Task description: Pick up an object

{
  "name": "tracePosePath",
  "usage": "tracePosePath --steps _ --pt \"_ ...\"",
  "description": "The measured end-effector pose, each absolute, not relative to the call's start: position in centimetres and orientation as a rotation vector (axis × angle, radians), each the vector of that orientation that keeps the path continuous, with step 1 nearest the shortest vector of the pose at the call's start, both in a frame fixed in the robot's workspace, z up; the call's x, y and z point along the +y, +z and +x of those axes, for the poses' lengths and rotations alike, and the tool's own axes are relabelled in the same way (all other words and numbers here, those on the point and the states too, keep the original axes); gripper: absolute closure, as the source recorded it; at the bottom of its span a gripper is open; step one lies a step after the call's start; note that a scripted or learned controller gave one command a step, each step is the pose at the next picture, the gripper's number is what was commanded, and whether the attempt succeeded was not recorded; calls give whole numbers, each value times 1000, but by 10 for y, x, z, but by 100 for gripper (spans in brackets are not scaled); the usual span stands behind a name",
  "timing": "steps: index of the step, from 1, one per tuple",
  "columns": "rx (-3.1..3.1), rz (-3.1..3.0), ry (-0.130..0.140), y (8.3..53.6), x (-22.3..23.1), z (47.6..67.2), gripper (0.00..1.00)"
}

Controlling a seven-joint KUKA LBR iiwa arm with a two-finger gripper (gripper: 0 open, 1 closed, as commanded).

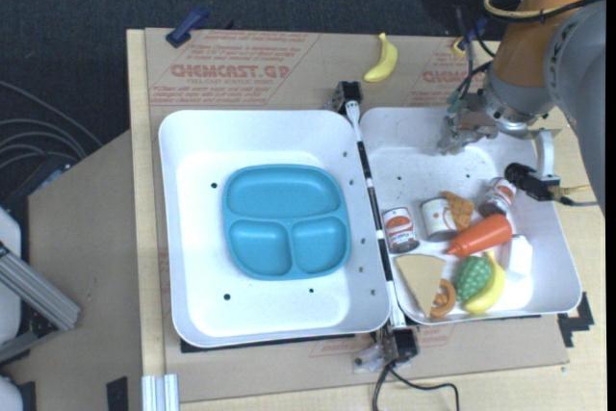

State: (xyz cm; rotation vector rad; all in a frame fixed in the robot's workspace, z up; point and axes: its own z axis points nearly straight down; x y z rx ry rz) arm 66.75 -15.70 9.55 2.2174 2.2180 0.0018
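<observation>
Nothing's picked up yet, as far as we can judge: the candidate objs all lie in the right bin (553, 289), near end — orange carrot (479, 235), two small cans (400, 228), green piece (473, 276) w/ a yellow one beside it, pretzel (444, 299). The gripper (462, 132) sits over the bin's far, bare part, well apart from that pile, w/ nothing visible between its tips; spread or pressed together, we can't tell. Left bin (183, 236) has just the blue divided tray (286, 218), a banana (382, 61) lies outside on the bench, so the reach, grasp and lift are all left.
</observation>
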Motion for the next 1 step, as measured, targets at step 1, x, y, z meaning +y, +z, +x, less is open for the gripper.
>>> tracePosePath --steps 1 --pt "2218 2218 1 95 -157 667 0"
